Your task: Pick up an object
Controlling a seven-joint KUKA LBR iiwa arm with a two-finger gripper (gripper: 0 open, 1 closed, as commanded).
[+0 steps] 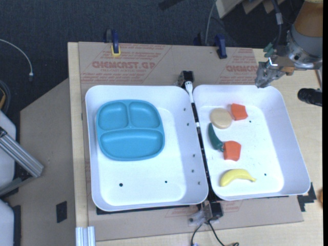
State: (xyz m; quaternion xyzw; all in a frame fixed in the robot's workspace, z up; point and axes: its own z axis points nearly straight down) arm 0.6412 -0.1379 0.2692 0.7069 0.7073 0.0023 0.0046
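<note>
A grey two-finger gripper (pixel 264 79) is hovering above the right white bin's (pixel 287 137) far corner; its grip state cannot be told. A small yellow plastic banana (pixel 237 177) is lying near the bin's near edge, probably light, stiff, slippery; best pinched across its middle.

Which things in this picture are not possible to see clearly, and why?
- Gripper, camera view: small and blurred above the right bin's far edge, so its state is unclear.
- Arm: cut off by the top right corner.
- Dark green piece: partly under the beige disc; its shape is unclear.
</note>
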